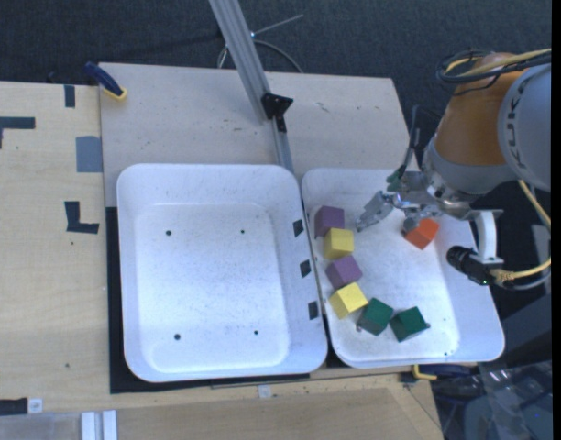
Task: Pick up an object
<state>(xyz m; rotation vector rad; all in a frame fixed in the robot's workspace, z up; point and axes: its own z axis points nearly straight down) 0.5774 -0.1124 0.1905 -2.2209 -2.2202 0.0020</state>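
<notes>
In the right bin (473,333), the gripper (390,207) hovers, fingers apart, nothing held; orange block (422,233) at its four o'clock.

1. The arm (500,126) enters from the right of the camera view, with its grey body at the upper right.
2. The orange band (473,131) sits just above the wrist and faces the camera.
3. The wrist (445,195) points down and to the left.
4. The gripper (390,207) extends left from the wrist, low over the bench.
5. One metal finger (374,213) slants down to the left; finger spacing is not discernible.
</notes>
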